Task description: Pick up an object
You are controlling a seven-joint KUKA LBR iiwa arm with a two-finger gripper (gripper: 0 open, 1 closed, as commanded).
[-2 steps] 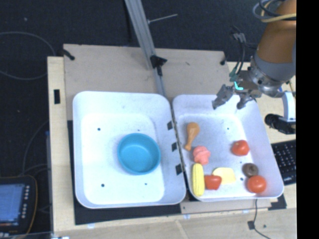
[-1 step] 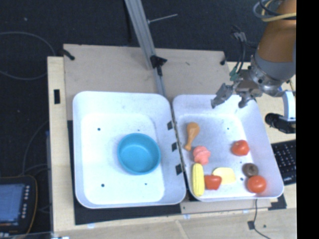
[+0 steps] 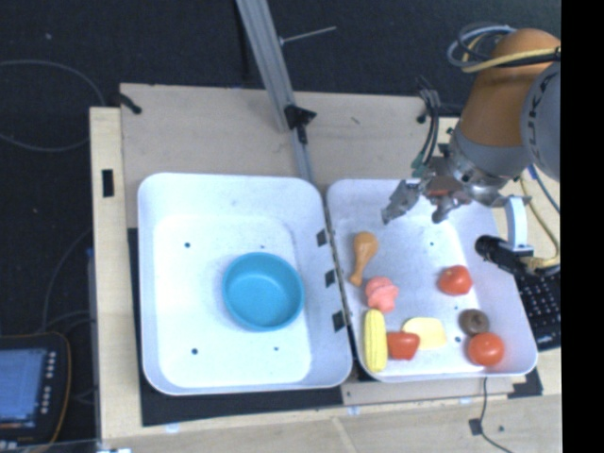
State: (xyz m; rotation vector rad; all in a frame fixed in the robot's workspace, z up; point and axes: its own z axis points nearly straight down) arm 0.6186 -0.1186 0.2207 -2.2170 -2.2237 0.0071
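Blue bowl (image 3: 263,291), perhaps a tablet (image 3: 26,382)

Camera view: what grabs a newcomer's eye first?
The blue bowl, alone in the left bin, stands out most. Next, the bright toy food in the right bin: corn, two tomatoes, a drumstick. The gripper hangs open over that bin's far end, holding nothing.

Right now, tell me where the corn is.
The corn lies in the right bin, at its near left corner by the divider, with a red piece touching its right side and the pink toy just beyond it.
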